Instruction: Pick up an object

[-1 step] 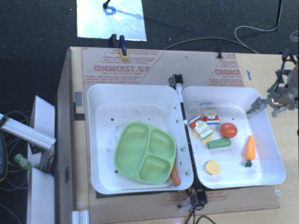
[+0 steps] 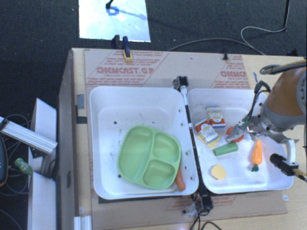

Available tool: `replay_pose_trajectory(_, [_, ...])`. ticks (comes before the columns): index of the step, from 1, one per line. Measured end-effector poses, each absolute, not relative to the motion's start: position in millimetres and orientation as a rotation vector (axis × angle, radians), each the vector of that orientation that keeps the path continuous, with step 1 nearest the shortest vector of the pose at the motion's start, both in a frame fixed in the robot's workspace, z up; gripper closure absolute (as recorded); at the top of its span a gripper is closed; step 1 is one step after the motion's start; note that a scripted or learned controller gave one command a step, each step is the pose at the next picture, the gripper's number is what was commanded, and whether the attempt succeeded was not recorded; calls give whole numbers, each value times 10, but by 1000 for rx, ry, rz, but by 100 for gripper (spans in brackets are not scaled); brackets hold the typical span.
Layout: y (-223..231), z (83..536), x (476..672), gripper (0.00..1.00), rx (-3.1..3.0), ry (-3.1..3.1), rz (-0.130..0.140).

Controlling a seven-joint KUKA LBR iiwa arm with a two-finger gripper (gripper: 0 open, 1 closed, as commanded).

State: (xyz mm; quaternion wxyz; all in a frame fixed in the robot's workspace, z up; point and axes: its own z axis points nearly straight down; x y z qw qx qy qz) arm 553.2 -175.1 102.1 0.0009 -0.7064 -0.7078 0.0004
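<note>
Tool (image 2: 238, 132) sits low in the right bin (image 2: 268, 186), tip over a red piece (image 2: 232, 130); can't tell its opening or whether it has hold of anything. Closest alternatives: green block (image 2: 225, 149) just near-left, long axis running left-right, and carrot (image 2: 257, 153) just near-right, long axis near-far. Snack boxes (image 2: 211, 123) lie left, yellow disc (image 2: 218, 172) further near.

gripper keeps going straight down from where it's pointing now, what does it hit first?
Probably the red object right under the gripper, at the upper end of the green block in the right bin. Depth is hard to judge from this slanted view.
</note>
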Motion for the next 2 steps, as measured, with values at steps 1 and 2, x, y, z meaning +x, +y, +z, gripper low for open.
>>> replay_pose_trajectory(1, [-1761,1141,5548,100,-2222,-2226,-2])
replay_pose_trajectory(2, [-1761,1140,5548,0,-2222,-2226,-2])
